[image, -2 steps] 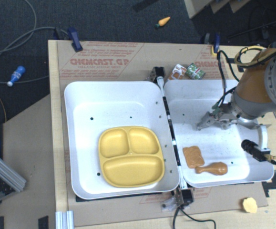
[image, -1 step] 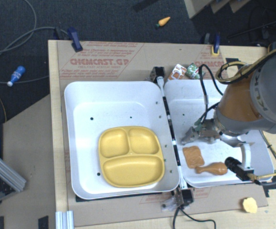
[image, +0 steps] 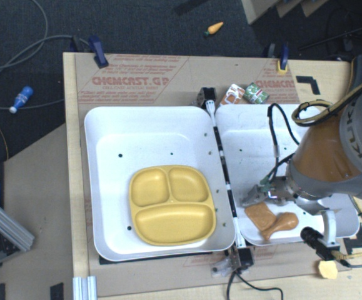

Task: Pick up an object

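In the right bin (image: 249,136), near its front edge, lie a tan slice of toast (image: 260,217) and a brown drumstick-shaped piece (image: 282,224), touching each other. My gripper (image: 259,194) hangs low just above the toast's far edge, under the grey and orange arm (image: 323,155) that comes in from the right. Its fingers are small and partly hidden by the wrist. A yellow three-compartment plate (image: 171,205) rests in the left bin (image: 105,142), toward the front.
Small packets (image: 246,94) lie on the cardboard behind the right bin. A black cable (image: 274,130) loops over that bin's back half. Blue clamps (image: 97,50) hold the cardboard's back edge. A yellow piece (image: 328,269) lies off the bin at front right.
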`<state>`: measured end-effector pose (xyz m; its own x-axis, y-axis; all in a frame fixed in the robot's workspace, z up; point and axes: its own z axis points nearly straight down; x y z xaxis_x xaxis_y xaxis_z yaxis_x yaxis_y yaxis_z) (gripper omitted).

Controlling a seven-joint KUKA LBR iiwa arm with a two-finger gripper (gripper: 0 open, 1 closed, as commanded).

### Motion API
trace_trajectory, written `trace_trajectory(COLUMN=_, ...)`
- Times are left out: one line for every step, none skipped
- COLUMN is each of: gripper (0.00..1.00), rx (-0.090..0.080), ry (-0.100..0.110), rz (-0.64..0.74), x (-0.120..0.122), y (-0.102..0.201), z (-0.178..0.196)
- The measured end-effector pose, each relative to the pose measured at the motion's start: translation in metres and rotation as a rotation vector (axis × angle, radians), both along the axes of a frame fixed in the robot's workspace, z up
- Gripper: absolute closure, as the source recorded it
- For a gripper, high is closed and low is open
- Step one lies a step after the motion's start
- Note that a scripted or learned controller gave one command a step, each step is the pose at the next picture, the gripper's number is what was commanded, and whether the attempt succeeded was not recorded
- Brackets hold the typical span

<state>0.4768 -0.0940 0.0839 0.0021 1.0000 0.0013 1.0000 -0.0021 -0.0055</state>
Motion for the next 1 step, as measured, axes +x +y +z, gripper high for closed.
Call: trace_trajectory(gripper=0.0, rx=-0.008, ry=-0.012, rz=-0.002, x=0.0566, y=-0.0806, z=0.0094)
